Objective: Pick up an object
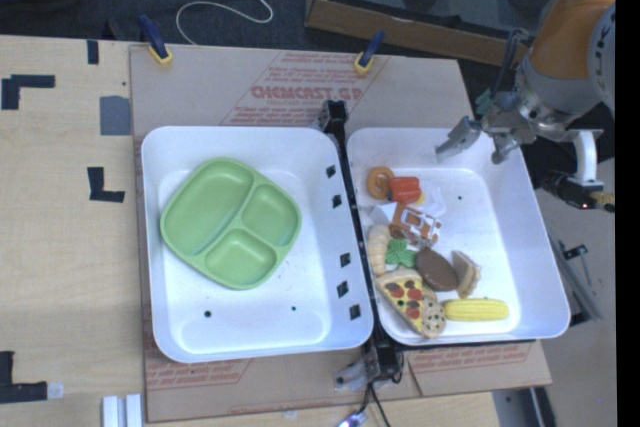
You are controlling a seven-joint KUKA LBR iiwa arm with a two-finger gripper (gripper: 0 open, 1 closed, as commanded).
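Observation:
My gripper [478, 145] hangs over the far edge of the right bin [520, 215], its two grey fingers spread open with nothing between them. Below and to its left lies a pile of toy food in that bin: a brown pretzel [379, 181], a red piece [405, 188], a red-and-white wrapped item [417, 224], a green leafy piece [401, 255], a brown patty [437, 269], a pizza slice [412, 301] and a yellow corn cob [476, 310]. The gripper touches none of them.
The left bin [180, 315] holds a green divided plate [231, 222]. A black divider [344, 225] runs between the bins. Both bins sit on a cardboard sheet [290, 90] held by blue clamps [153, 39].

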